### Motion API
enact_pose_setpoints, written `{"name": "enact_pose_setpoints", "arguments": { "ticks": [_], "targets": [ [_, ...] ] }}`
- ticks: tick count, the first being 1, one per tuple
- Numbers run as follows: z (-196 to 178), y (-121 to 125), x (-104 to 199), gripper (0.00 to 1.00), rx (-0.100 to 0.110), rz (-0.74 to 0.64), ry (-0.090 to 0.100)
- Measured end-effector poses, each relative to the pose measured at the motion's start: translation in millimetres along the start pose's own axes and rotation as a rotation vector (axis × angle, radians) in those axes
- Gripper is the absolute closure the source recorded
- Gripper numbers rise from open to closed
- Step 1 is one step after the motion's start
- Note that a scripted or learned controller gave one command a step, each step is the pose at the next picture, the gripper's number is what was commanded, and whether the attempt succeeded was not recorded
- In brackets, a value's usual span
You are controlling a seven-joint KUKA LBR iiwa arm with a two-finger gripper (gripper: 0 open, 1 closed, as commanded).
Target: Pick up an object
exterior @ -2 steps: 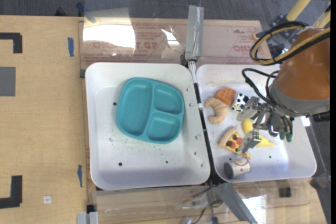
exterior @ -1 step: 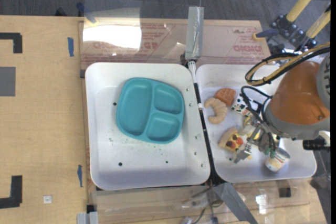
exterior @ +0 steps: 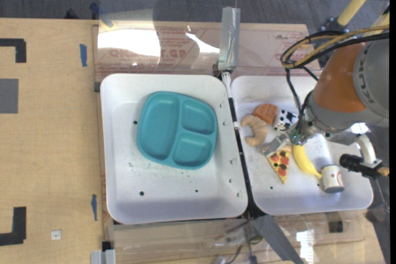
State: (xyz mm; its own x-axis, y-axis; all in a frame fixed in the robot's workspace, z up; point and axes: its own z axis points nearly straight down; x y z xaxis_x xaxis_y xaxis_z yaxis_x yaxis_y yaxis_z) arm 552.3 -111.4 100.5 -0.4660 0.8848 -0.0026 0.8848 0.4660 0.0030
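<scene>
The right bin (exterior: 352, 198) holds a tan croissant (exterior: 257, 128), an orange-red bread-like piece (exterior: 267, 112), a small black-and-white spotted object (exterior: 285, 119), a pizza slice (exterior: 280, 164), a yellow banana (exterior: 303, 159) and a small white cup (exterior: 332, 178) with a red band. A grey flat piece (exterior: 272, 146) lies between the croissant and the pizza slice. My gripper (exterior: 298, 136) hangs low over the middle of this bin, right at the banana's upper end and beside the spotted object. The wrist hides its tip.
The left bin (exterior: 117, 188) carries a teal divided plate (exterior: 177, 130). A ridge between the bins runs down the middle. Black cables loop above the arm at the upper right. Wooden bench surface lies to the left.
</scene>
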Motion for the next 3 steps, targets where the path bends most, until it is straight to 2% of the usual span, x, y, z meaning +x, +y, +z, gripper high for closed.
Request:
{"name": "enact_pose_setpoints", "arguments": {
  "ticks": [1, 2, 3],
  "targets": [
    [10.3, 23.0, -0.6, 0.0, 0.001, 0.197, 0.0],
    [12.4, 31.4, -28.7, 0.0, -0.003, 0.442, -0.002],
    [-0.1, 33.0, -29.9, 1.0, -0.008, 0.438, -0.008]
  ]
}}
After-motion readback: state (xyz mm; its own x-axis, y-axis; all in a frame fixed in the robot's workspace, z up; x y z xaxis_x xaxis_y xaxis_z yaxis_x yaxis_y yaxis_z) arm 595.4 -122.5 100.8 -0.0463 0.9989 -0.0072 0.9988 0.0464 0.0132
